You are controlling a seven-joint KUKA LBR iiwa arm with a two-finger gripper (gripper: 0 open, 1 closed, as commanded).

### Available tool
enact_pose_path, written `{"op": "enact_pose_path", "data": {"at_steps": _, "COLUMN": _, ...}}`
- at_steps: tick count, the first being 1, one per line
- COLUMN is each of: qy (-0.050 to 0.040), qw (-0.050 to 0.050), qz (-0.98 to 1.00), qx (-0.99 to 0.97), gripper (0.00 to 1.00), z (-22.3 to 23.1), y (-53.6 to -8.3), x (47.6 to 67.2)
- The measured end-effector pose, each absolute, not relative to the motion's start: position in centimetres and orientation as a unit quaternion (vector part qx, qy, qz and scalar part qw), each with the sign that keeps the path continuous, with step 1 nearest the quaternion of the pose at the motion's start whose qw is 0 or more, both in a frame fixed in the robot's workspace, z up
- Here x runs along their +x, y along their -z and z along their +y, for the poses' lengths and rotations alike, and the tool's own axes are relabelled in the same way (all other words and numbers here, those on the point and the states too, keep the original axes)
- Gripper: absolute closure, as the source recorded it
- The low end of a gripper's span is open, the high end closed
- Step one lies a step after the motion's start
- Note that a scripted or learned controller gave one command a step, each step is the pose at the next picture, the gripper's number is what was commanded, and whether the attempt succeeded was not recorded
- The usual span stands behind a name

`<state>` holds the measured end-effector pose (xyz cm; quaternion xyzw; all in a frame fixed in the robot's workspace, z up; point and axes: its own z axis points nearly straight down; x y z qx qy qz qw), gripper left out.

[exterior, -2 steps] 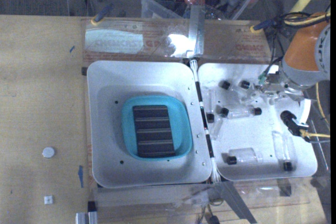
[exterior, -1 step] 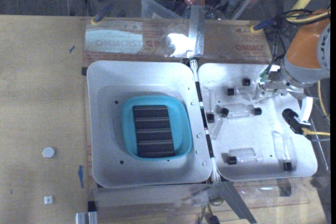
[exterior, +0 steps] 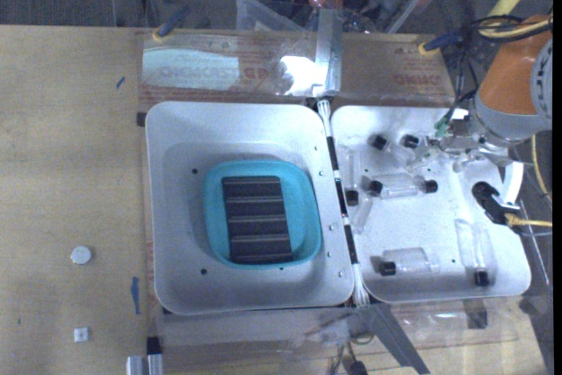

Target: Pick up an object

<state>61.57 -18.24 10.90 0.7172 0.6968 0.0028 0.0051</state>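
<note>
1. Far left of the frame, the bench [exterior: 61, 145] is lying mostly bare; one small round disc [exterior: 81, 256] and one tiny pale cube [exterior: 81, 334] are sitting on it near the lower left.
2. Left of centre, the left bin [exterior: 167, 189] is holding one teal dish [exterior: 215, 189] with one dark ribbed block [exterior: 256, 219] lying in its middle.
3. Right of centre, the right bin [exterior: 439, 272] is carrying the clear vials with black caps. I am counting about six, though they are see-through against white and the count is shaky: one vial [exterior: 399, 185] lying across the middle, another [exterior: 406, 262] near the lower edge, one [exterior: 479, 252] at the lower right, and black caps showing near the top.
4. Upper right, the arm [exterior: 518, 83] is reaching in, and its pincer [exterior: 457, 140] is hanging low over the upper right part of that bin, close by the vials there. I cannot tell how the pincer is set; the view is too cluttered, and I am seeing nothing clearly caught in it.
5. What I am worrying about: the vials are round, smooth and lying flat, so one is likely to roll or squirt aside as the pincer closes. They are also crowding each other near the top, so a nudge could scatter the neighbours or wedge one against the bin wall.
</note>
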Motion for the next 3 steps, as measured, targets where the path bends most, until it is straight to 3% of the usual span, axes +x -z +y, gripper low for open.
{"op": "enact_pose_path", "data": {"at_steps": 1, "qy": -0.0004, "qw": 0.002, "qz": 0.707, "qx": 0.707, "gripper": 0.0, "z": -17.1, "y": -8.7, "x": 62.2}}
{"op": "enact_pose_path", "data": {"at_steps": 2, "qy": -0.0014, "qw": 0.003, "qz": 0.708, "qx": 0.707, "gripper": 1.0, "z": -17.1, "y": -9.8, "x": 62.3}}
{"op": "enact_pose_path", "data": {"at_steps": 3, "qy": -0.0018, "qw": 0.003, "qz": 0.708, "qx": 0.706, "gripper": 0.0, "z": -17.1, "y": -9.9, "x": 62.4}}
